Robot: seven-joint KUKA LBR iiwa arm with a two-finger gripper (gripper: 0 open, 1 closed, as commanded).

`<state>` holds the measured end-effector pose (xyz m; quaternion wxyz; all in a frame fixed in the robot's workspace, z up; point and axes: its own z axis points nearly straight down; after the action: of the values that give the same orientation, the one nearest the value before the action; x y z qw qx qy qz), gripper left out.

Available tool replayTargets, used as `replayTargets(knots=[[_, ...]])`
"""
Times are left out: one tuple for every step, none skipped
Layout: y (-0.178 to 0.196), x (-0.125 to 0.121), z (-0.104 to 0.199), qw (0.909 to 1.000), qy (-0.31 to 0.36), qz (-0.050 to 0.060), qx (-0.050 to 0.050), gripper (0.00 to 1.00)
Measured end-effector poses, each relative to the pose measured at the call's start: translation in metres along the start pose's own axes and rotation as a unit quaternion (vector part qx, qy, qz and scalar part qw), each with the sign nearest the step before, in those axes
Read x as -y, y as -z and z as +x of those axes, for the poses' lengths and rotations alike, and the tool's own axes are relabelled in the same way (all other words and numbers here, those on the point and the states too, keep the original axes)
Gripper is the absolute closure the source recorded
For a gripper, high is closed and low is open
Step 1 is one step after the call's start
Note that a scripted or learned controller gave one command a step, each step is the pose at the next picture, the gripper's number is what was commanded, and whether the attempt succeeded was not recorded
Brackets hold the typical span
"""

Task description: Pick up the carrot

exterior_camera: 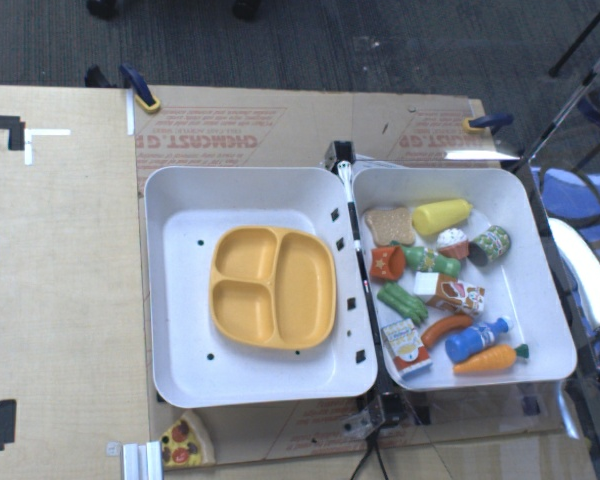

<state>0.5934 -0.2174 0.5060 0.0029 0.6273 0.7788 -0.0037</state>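
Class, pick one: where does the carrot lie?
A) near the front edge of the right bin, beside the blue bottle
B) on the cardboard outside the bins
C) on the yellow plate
A: the carrot lies in the right bin near its front edge, just below the blue bottle.

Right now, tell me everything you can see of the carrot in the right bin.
The carrot is a small toy, smooth and plastic-looking, with an orange tapered body and a green stub at its right end. It lies on its side, roughly level, pointed tip toward the left, in the front right corner of the right bin, near the front wall. A blue bottle lies right behind it, seemingly touching it. Nothing grips it.
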Motion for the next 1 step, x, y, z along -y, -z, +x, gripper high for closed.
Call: replayTargets(knots=[[0.0081, -0.0021, -0.0001, 1.0000, 0.001, 0.000, 0.002, 1.00]])
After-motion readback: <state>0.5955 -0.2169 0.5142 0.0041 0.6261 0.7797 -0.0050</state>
